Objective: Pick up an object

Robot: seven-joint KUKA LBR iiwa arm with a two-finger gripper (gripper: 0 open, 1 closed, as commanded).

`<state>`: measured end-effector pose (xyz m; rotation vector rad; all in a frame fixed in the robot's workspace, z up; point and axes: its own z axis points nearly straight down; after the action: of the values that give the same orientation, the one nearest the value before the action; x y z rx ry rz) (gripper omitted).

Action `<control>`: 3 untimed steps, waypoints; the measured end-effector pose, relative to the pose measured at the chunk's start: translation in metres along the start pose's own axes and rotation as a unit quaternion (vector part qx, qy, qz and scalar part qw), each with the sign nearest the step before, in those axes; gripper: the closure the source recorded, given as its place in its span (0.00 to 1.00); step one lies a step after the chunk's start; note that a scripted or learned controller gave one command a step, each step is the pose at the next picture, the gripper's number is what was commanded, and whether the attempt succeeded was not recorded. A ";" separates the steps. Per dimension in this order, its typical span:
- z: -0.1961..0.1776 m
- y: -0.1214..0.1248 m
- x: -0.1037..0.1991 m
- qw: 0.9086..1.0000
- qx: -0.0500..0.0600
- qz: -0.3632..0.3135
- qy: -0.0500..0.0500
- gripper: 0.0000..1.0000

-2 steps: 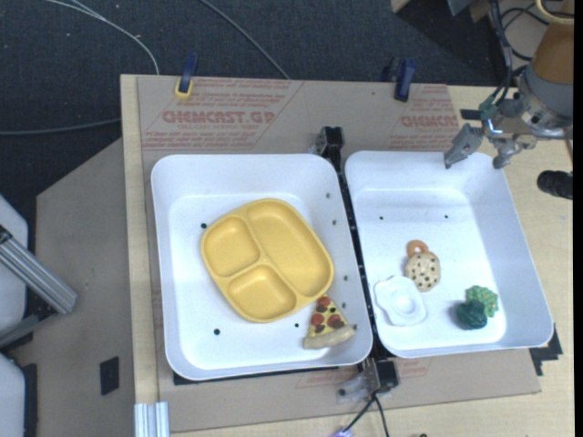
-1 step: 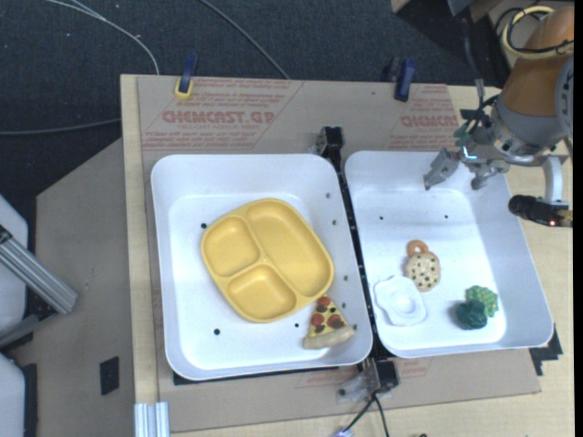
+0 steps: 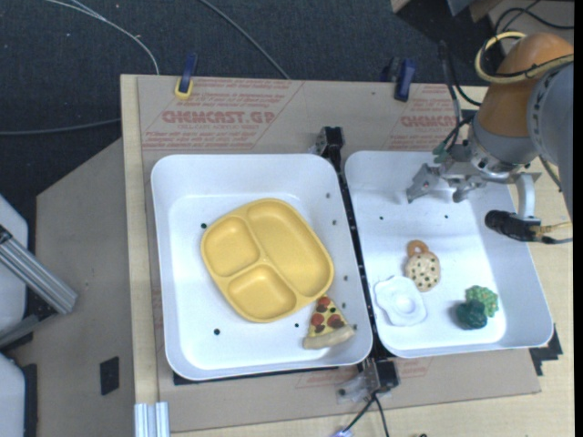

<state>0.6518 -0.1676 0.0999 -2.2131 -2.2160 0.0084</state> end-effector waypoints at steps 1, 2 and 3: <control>0.020 0.000 0.000 1.000 -0.002 0.000 -0.001 0.00; 0.013 0.000 0.001 1.000 -0.001 -0.001 0.000 1.00; -0.027 0.003 -0.004 1.000 -0.006 0.000 -0.002 1.00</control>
<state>0.6546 -0.1713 0.1273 -2.2208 -2.2233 0.0004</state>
